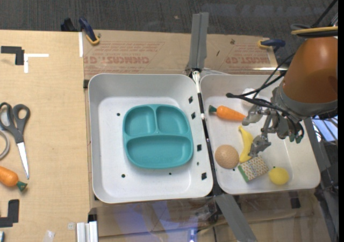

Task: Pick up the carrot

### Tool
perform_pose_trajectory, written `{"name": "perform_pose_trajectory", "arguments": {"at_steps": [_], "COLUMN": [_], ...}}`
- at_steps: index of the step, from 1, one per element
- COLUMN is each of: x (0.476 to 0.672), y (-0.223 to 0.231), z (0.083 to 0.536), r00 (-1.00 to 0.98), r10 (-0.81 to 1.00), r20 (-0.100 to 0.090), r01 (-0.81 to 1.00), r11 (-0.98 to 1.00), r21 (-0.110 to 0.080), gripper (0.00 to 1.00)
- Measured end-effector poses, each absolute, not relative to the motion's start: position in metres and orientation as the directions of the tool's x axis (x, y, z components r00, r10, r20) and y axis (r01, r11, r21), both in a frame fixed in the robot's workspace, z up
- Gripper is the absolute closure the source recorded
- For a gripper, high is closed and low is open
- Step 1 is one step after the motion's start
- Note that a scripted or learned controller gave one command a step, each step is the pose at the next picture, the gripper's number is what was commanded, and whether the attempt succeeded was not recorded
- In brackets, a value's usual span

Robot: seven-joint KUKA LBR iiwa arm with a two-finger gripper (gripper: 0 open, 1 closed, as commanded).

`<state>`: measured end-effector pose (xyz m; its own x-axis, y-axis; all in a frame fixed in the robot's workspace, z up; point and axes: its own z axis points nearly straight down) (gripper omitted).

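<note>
From my console I see the carrot (pixel 229 113) lying on its side near the left wall of the right bin (pixel 306 182), at about ten o'clock in that bin, its green stub toward the divider and its orange body running toward four o'clock. Nothing rests on it, which I judge leaves it open to a grasp from above. The gripper (pixel 262 144) hangs lower and to the right, at roughly five o'clock from the carrot and apart from it, just beside the banana (pixel 245 144) and above the checkered sponge (pixel 253 168). I can't tell how wide its hand is set, and I see nothing held in it. The brown egg (pixel 227 156) and the lemon (pixel 278 175) crowd the bin's near side. The teal divided plate (pixel 158 135) sits alone in the left bin (pixel 99 128). A second carrot (pixel 9 177) lies on the bench by the scissors (pixel 16 133), at nine o'clock, well outside both bins; I take the binned one as my target.
</note>
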<state>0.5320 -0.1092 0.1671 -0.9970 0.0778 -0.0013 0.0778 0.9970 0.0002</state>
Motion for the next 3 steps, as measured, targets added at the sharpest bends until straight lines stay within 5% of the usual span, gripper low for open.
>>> {"name": "perform_pose_trajectory", "arguments": {"at_steps": [1,2,3], "x": [0.557,0.608,0.642], "y": [-0.114,-0.099,-0.099], "z": [0.092,0.094,0.093], "r00": [-0.999,-1.0,-0.969], "r10": [-0.034,0.021,0.248], "r20": [-0.002,-0.007,0.02], "r01": [-0.034,0.021,0.248], "r11": [0.999,1.0,0.969], "r21": [0.0,0.0,-0.005], "gripper": [0.0,0.0,0.0]}}
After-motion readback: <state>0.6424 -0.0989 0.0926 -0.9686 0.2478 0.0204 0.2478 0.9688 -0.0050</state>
